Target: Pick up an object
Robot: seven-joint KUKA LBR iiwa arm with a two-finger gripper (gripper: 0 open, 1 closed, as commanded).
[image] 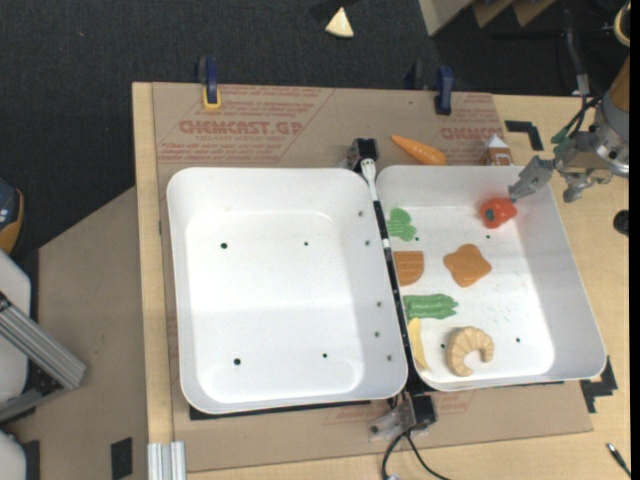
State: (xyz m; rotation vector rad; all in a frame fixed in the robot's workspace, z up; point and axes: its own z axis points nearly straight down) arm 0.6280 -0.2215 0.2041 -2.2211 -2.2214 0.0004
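Observation:
My gripper (pixel 545 193) hangs over the far right corner of the right bin (pixel 570 298). Its fingers stand apart, open, with nothing between them. The left fingertip (pixel 520 190) ends just beside a small red tomato-like piece (pixel 497 211) lying on the bin floor. Further into the bin lie an orange-brown biscuit shape (pixel 467 264), a brown square piece (pixel 408 265), a green leafy piece (pixel 400 223), a green pod (pixel 430 306), a croissant (pixel 469 349) and a yellow strip (pixel 416 343).
The left bin (pixel 190 268) sits beside the right one, and they meet at a shared rim (pixel 383 258). On the board behind the bins rest an orange carrot (pixel 418 149) and a small brown-and-white item (pixel 497 151). Two clamps (pixel 209 81) (pixel 443 89) hold the board's back edge.

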